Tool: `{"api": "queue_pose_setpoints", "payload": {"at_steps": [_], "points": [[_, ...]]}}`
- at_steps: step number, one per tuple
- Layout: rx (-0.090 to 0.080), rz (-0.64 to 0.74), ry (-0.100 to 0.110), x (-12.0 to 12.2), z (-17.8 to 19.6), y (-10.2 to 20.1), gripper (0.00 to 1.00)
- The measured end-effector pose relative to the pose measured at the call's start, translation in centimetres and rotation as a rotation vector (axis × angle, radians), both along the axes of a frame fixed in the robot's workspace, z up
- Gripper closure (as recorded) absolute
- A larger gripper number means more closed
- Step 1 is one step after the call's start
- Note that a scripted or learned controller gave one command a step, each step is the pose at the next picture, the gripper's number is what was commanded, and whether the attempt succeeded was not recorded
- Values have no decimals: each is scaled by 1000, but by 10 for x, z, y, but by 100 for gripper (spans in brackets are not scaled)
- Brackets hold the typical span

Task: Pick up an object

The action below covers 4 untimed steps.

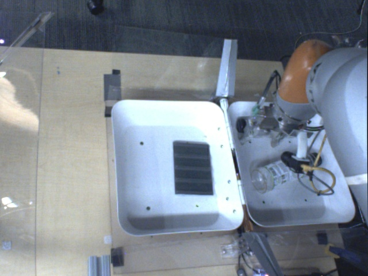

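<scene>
Approach step, I judge: the gripper (256, 125) hangs at the right bin's (287, 204) far-left corner, grip state unreadable, and next needs centring over the clear cup (270, 176).

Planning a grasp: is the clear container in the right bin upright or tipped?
Tipped: the clear container lies on its side, its length showing from above.

We log two bins side by side on the table (63, 171). In the left bin (144, 183), a flat panel (193, 167) lies at its middle. In the right bin (287, 206), a jar (270, 176) lies on its side, near and left of centre. The pincer (260, 125) is over the far-left part, behind the jar.
</scene>
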<state>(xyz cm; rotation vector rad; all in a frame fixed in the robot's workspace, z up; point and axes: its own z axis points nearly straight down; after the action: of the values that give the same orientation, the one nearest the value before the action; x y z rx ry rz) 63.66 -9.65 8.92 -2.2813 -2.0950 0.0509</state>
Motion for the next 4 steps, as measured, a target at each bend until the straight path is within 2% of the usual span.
{"api": "queue_pose_setpoints", "payload": {"at_steps": [1, 2, 3, 4], "points": [[-8, 186, -66, -61, 0, -42, 0], [-9, 68, -60, -70, 7, -80, 0], [0, -57, 30, 11, -9, -111, 0], [-36, -168, 27, 8, -8, -92, 0]]}}
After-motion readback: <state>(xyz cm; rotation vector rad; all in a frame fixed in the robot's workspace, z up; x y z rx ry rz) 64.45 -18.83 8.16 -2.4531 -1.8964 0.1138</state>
